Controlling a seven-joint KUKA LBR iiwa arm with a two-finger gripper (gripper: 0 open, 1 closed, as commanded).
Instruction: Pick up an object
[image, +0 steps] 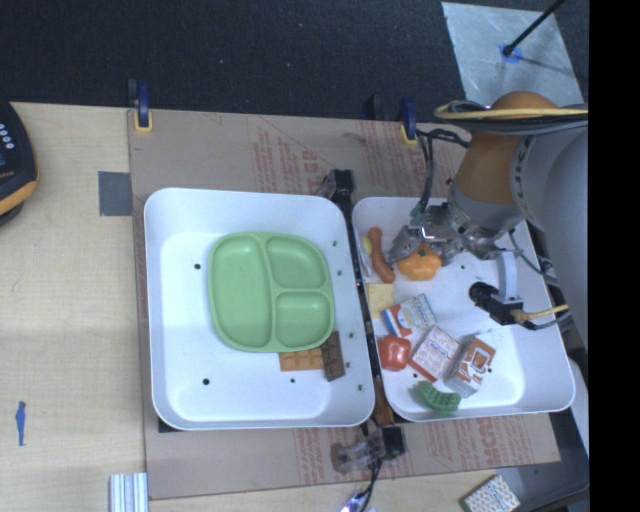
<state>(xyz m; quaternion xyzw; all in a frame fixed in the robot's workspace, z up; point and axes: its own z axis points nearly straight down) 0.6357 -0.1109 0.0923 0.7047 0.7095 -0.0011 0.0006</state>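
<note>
We find the claw (422, 243) low in the far part of the right bin (545, 375), right over an orange toy fruit (419, 266); we cannot tell its state or whether it grips anything. In the left bin (170, 300) lies a green divided plate (271, 291).

a robotics lab or test bench is shown, not a home. a light wood bench (60, 330) is covered by a brown cardboard sheet (250, 150) held down with blue clamps (142, 105). two shallow white bins (165, 310) are set side by side on it, filled with toy items: a green divided plate (270, 290), toy food, small boxes. a grey and orange industrial arm (500, 170) with exposed cables is seen at the right. dark carpet floor (250, 50) lies behind, with taped paper (510, 50) and an orange-edged device (12, 160) at the left edge.
</note>
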